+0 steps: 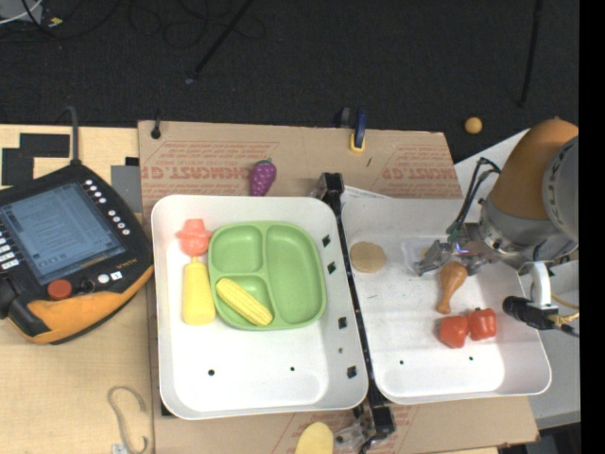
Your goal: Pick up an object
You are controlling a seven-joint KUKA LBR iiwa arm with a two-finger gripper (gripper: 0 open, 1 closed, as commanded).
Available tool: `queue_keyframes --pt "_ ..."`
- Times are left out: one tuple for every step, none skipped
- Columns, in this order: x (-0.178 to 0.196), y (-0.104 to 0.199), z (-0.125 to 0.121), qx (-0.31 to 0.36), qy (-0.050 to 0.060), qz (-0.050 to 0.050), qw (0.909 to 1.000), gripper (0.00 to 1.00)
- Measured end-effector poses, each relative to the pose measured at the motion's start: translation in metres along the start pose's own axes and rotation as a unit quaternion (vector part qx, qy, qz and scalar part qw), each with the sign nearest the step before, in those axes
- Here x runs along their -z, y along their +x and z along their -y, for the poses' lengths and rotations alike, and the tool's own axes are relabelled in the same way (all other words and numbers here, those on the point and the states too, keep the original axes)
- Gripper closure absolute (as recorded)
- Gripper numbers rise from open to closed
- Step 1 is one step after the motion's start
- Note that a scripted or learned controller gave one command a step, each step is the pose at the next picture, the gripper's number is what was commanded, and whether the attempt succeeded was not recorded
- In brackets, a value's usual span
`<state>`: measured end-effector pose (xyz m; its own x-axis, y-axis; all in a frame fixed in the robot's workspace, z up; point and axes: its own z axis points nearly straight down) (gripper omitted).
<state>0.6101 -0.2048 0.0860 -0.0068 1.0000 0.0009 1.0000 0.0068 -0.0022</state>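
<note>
We see the arm (534, 183) cut off by the right frame edge; only its grey body and orange band show. The end effector (452, 255) sits low over the right bin (454, 381), and its fingers are dark and small against the bin floor, so we cannot tell how wide they stand. The upper end of an orange drumstick-shaped toy (451, 286) lies right at the fingertips; whether it is gripped or merely touched we cannot make out.

Legible writing: the cardboard sheet (213, 154) behind the bins carries red print, upside down and too blurred for us to read with confidence. The pendant (61, 244) at the left shows a lit screen, text unreadable.

Right bin contents: the drumstick toy, a tan round disc (368, 256) near the left wall, and a red pepper-like toy (467, 327) just below the drumstick, apart from it.

Left bin (246, 372) contents: a green divided plate (267, 274) with a yellow corn cob (244, 302) lying across its lower left compartment; a yellow bottle-shaped toy (197, 291) beside the plate, and a pink toy (193, 237) above it.

Outside the bins: a purple toy (262, 177) on the cardboard, a yellow item (315, 438) cut off at the bottom edge, and a small orange ball (473, 125) at the back.
</note>
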Motion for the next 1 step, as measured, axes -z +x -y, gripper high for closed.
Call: queue_keyframes --pt "0.0123 -0.0001 -0.0006 0.001 -0.001 0.000 1.0000 1.00"
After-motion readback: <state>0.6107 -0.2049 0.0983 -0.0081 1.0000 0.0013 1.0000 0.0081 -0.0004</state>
